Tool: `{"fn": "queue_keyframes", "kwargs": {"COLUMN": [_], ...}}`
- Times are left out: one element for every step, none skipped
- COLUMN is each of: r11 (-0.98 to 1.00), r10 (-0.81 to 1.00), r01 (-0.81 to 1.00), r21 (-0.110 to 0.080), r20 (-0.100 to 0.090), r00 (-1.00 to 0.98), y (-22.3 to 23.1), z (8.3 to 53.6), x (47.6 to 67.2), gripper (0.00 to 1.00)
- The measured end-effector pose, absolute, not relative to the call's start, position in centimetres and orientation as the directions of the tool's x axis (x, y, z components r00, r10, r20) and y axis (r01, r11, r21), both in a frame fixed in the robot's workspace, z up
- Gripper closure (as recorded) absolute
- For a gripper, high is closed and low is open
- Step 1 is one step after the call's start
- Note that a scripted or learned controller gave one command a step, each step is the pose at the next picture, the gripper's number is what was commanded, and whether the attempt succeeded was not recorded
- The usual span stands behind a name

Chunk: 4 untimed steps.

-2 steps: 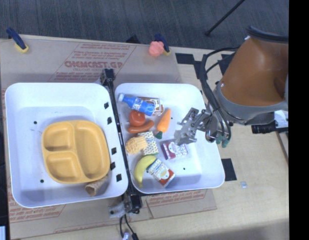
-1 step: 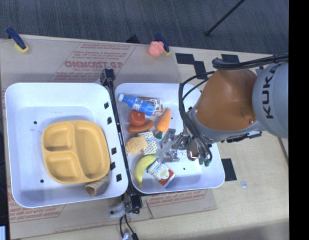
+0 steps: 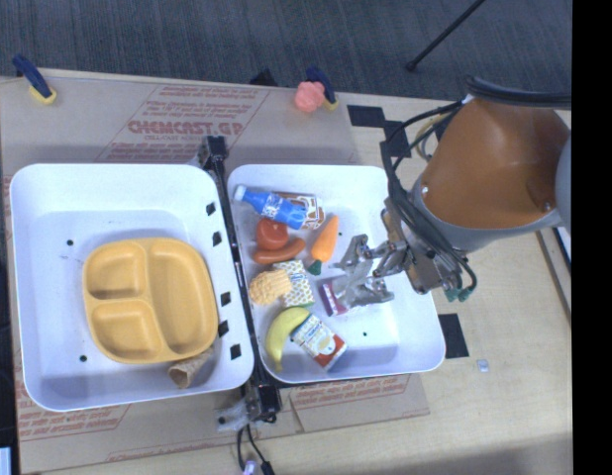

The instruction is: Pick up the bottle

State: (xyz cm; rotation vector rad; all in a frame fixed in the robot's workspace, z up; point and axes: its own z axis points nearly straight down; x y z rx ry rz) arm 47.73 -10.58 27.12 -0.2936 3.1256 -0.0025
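- Bottle pickup isn't being pulled off yet, from the looks of it: the gripper is being held over the middle of the right bin, with the fingers spread and nothing caught between them.
- Directly under those fingers a small purple-and-white packet is being crowded, so a stray grab there seems like the real risk.
- Just left of the gripper, a carrot is being propped at a slant against a red tomato-like thing, probably just from being dumped in.
- The bottle itself is lying on its side near the bin's far-left corner, blue cap pointing left, well apart from the fingers, with the carrot sitting in between.
- Lower down, corn, a banana and a small carton are being packed close together.
- Further out, a yellow divided plate is being kept in the left bin, so it isn't getting in the way.
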Motion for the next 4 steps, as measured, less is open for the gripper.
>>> {"fn": "queue_keyframes", "kwargs": {"r11": [0.841, 0.718, 0.546, 0.234], "r10": [-0.541, -0.696, -0.838, -0.972], "r01": [-0.541, -0.696, -0.838, -0.972], "r21": [0.001, 0.002, -0.002, -0.001], "r20": [0.002, 0.003, -0.001, 0.0], "r00": [-0.841, -0.718, -0.546, -0.234], "y": [-10.8, -10.0, -7.8, -7.0], "z": [25.1, 22.2, 24.8, 27.5], "x": [48.5, 48.8, 48.1, 47.7], "gripper": [1.0, 1.0, 1.0, 1.0]}}
